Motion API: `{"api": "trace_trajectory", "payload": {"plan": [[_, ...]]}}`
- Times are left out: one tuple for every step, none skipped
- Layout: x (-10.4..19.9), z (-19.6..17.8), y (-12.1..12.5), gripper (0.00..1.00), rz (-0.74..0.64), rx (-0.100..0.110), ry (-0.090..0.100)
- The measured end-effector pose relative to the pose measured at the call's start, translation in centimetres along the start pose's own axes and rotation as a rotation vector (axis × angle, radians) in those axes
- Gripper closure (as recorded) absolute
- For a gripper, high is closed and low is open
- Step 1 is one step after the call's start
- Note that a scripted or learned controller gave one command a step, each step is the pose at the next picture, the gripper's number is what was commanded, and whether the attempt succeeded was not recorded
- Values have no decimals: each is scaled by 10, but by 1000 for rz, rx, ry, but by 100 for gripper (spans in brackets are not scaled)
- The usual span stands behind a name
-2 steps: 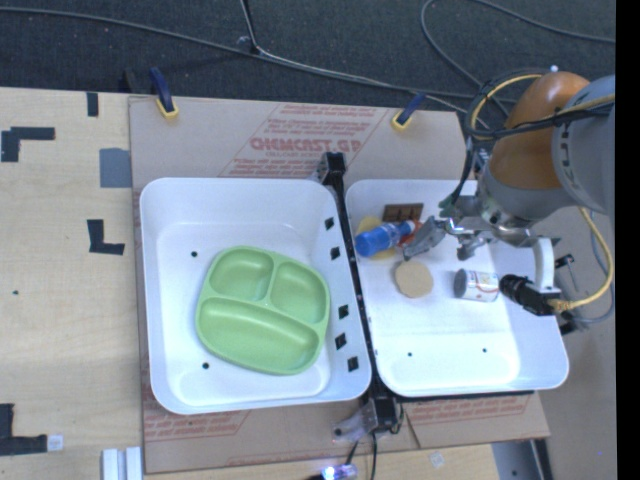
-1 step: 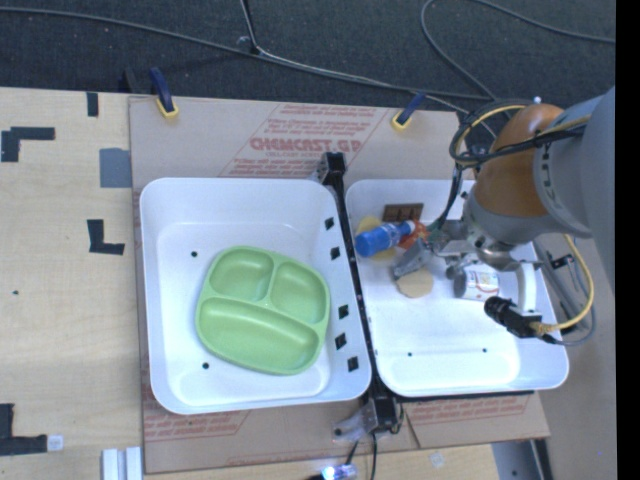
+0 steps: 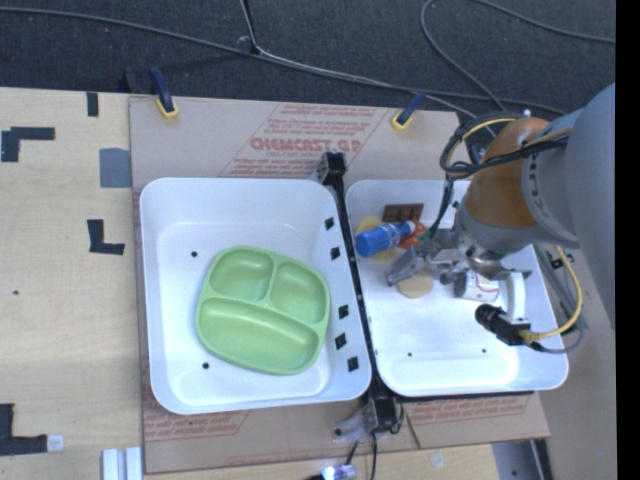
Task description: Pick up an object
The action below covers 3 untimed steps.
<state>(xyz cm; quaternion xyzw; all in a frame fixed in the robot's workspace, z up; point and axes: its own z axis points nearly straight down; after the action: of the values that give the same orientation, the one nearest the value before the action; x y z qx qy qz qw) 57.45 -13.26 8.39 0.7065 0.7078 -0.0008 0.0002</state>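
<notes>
Claw [image 3: 412, 265]: grey metal, fingers angled down-left into the right bin [image 3: 460, 368], tips spread a little over a small tan rounded lump [image 3: 416, 286]. Lump sits just below the tips; cannot tell whether it is touched, and it is not seen pinched. Arm [image 3: 560, 173] smooth grey, with a glossy orange band [image 3: 500, 183] above the wrist, cables looping round it.

Just above-left of the claw, a blue bottle [image 3: 377, 239] lies on its side, with a red and white neck end toward the claw. Behind it, a yellow piece [image 3: 369, 224] and a dark brown ridged block [image 3: 403, 212], both near the bin's far wall.

Left bin [image 3: 165, 298], well left of the claw: shallow, white, glossy plastic with rounded corners. It holds one pale green plate [image 3: 264, 309] with three compartments, lying flat and skewed.

Both bins rest on a brown cardboard sheet [image 3: 290, 138] with red print, clamped at the far edge, on a pale wooden table [image 3: 60, 298] marked with black tape. Beyond the table, dark carpet [image 3: 330, 18] crossed by thin cables.
</notes>
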Motion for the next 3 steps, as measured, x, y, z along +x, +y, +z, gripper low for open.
{"api": "trace_trajectory", "payload": {"plan": [[0, -11, 1, 100, -1, -1, 0], [-4, -57, -6, 100, 2, -2, 1], [-5, -100, -4, 100, 0, -4, 0]]}}
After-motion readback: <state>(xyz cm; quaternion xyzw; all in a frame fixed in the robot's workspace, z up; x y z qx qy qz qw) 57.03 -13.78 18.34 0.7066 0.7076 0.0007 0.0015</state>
